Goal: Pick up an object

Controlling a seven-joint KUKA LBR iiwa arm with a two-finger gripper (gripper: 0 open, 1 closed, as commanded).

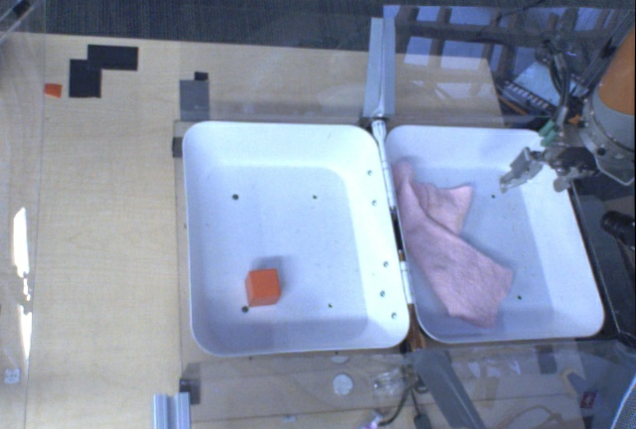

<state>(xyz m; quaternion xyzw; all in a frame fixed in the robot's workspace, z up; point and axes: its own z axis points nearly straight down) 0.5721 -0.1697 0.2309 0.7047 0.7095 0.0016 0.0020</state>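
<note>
Pink cloth [449, 248] hugs the right bin's [571, 258] left edge; gripper [537, 169] above bare floor.

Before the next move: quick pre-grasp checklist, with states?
1. Target in view: ok. Pink cloth lies crumpled in the right bin; orange block sits in the left bin.
2. Gripper position: ok. It is over the right bin's upper right area, apart from the cloth.
3. Gripper free of load: ok. Nothing shows between its fingers.
4. Finger opening: cannot tell from this angle.
5. Path to cloth: ok. Bare bin floor lies between gripper and cloth.
6. Cloth against the wall: not ok. Its left edge runs along the divider side, so a grasp there looks tight.
</note>
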